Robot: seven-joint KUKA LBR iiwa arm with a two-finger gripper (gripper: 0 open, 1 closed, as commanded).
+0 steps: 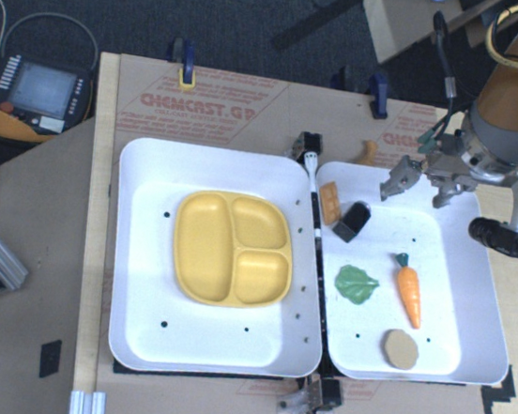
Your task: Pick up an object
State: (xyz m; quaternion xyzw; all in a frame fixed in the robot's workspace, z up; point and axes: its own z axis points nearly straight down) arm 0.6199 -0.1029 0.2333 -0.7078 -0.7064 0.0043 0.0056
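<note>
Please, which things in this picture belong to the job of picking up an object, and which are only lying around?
For the job: gripper, open above the right bin; in that bin, carrot, green leaf, tan round piece, black block, small brown piece.

Just lying about: yellow divided plate in the left bin; handheld screen unit off the bench.

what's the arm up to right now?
The claw hangs open over the far edge of the right bin, holding nothing. In that bin lie a carrot, a green leaf, a tan round piece, a black block and a bread piece. A yellow divided tray sits in the left bin.
</note>
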